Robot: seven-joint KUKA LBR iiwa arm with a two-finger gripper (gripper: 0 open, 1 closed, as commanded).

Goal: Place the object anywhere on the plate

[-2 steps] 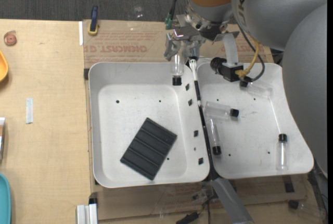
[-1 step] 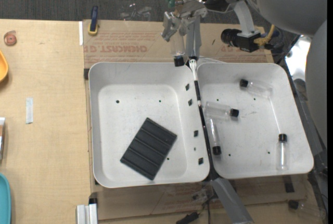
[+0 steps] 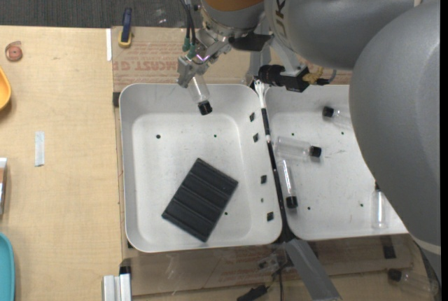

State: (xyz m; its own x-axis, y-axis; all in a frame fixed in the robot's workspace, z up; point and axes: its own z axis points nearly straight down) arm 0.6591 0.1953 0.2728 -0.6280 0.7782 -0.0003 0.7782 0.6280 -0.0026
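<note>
Arm's grey bulk fills the right side, nearest the lens, hanging over the right bin. In that bin: clear tubes with black caps – one near the divider, one lying along it, another toward the back. Left bin holds the plate, a black ribbed rectangle lying flat and skewed, front-centre. Further back, gripper sits over the left bin's rear rim – a clear black-capped tube hangs from it, tilted, cap end down just above the bin floor. Fingers appear clamped on the tube's upper end. Tube is well apart from the plate.
</note>
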